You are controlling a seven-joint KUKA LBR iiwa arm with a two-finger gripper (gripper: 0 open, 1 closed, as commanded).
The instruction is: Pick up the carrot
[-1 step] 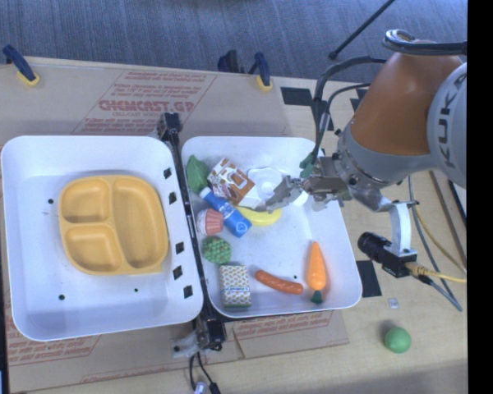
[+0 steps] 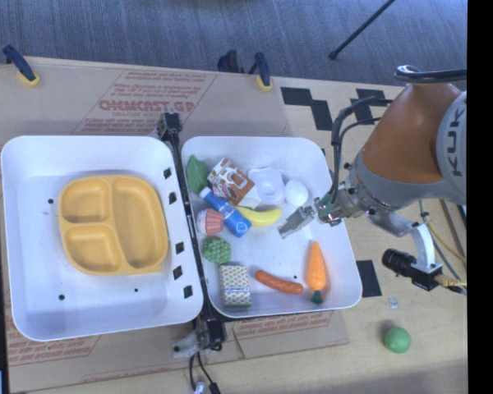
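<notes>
The orange carrot [image 2: 315, 268] with a green tip lies in the right bin [image 2: 338, 179], near its front right corner. My gripper [image 2: 299, 219] hangs just above and to the left of it, over the bin's right half. Its fingers are slightly apart and nothing sits between them. The grey arm with the orange band [image 2: 411, 138] comes in from the right.
The right bin also holds a red sausage [image 2: 278, 282], a banana [image 2: 260, 216], a white egg [image 2: 296, 192], a blue bottle [image 2: 226, 213], a patterned box [image 2: 235, 285] and several other toys. A yellow divided plate [image 2: 112, 222] sits in the left bin. A green ball [image 2: 397, 339] lies on the bench.
</notes>
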